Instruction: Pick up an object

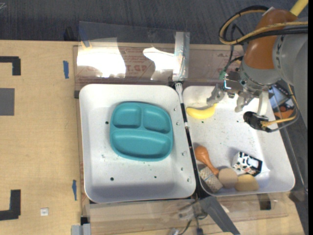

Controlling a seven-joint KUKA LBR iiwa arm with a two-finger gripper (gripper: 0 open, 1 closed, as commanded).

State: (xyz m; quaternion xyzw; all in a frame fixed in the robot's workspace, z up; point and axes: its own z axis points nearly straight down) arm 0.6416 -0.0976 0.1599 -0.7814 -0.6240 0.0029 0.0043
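Camera view shows the grey arm with its orange band reaching in over the right white bin point(279, 175), its tool point(227, 98) spread open and empty at the bin's far end. Just beside one finger, a yellow plastic banana point(201, 112) lies on the bin floor.

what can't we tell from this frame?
- Gripper: whether it grips anything; too small.
- Yellow banana: far end behind the gripper.
- Black-and-white patterned object: identity too small.
- Brown wooden maraca, tan rounded pieces: crowded, contact unclear.
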